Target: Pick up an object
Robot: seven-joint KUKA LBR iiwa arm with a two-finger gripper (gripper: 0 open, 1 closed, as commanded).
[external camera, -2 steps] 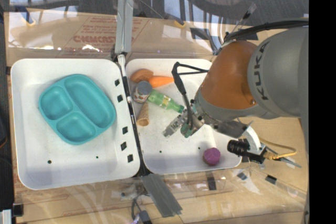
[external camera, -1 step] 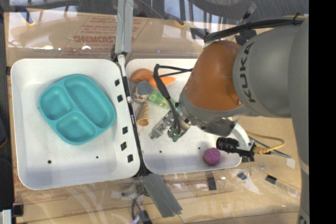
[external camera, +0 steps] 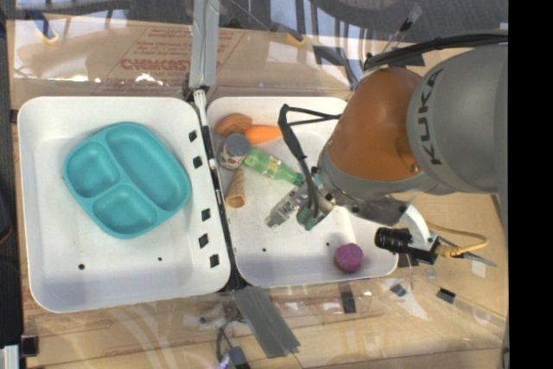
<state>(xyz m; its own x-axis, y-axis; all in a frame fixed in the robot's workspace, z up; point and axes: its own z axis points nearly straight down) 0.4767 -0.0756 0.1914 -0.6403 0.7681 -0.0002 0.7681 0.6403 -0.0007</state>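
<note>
My gripper (external camera: pixel 294 210) hangs low over the middle of the right bin (external camera: pixel 285 270), under the orange wrist band. A small dark green piece (external camera: pixel 309 219) shows right beside it; whether it is held is unclear. To the gripper's upper left lie a green bottle (external camera: pixel 273 167), a small can (external camera: pixel 233 151), an orange carrot (external camera: pixel 263 134) and a brown bun (external camera: pixel 232 124). A tan cone (external camera: pixel 235 191) lies by the bin's left wall. A purple ball (external camera: pixel 348 257) rests near the front right corner.
The left bin (external camera: pixel 52 272) holds a teal divided plate (external camera: pixel 127 177). The bulky arm (external camera: pixel 432 125) covers the right bin's right half. A black-and-white fixture with cables (external camera: pixel 406 242) sits at that bin's right front rim.
</note>
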